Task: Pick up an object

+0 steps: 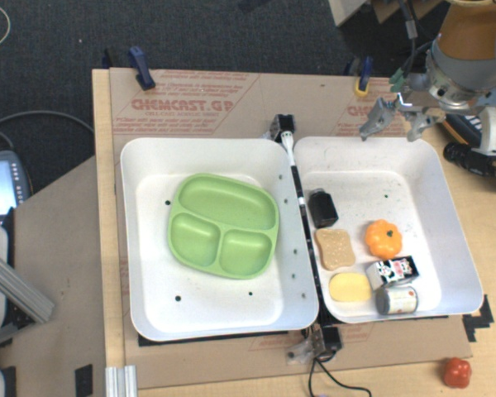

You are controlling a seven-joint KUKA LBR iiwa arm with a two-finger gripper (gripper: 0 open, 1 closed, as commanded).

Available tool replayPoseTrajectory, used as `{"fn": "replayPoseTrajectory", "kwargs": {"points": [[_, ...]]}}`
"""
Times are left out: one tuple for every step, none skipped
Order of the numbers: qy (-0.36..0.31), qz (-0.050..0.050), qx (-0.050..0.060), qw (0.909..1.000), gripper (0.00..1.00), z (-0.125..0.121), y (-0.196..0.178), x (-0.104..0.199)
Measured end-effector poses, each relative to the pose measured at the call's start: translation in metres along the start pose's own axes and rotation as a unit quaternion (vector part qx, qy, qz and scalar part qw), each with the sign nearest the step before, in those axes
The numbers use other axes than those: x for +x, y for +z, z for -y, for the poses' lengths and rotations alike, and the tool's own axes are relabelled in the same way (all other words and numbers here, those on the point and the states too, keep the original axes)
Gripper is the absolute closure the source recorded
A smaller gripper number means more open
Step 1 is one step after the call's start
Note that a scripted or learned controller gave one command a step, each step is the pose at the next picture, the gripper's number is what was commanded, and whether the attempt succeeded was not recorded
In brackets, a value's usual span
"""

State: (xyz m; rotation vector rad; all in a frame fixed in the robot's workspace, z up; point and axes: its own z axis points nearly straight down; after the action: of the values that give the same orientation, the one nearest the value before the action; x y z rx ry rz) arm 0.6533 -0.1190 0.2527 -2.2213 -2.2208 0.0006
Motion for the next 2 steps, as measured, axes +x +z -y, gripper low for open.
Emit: {"fn": "replayPoseTrajectory", "kwargs": {"points": [[0.001, -0.002, 0.008, 1.0000, 0.00, 0.053, 0.135, 0.006], [0.003, 0.001, -0.003, 1.0000, 0.00, 0.119, 0.165, 0.001]]}}
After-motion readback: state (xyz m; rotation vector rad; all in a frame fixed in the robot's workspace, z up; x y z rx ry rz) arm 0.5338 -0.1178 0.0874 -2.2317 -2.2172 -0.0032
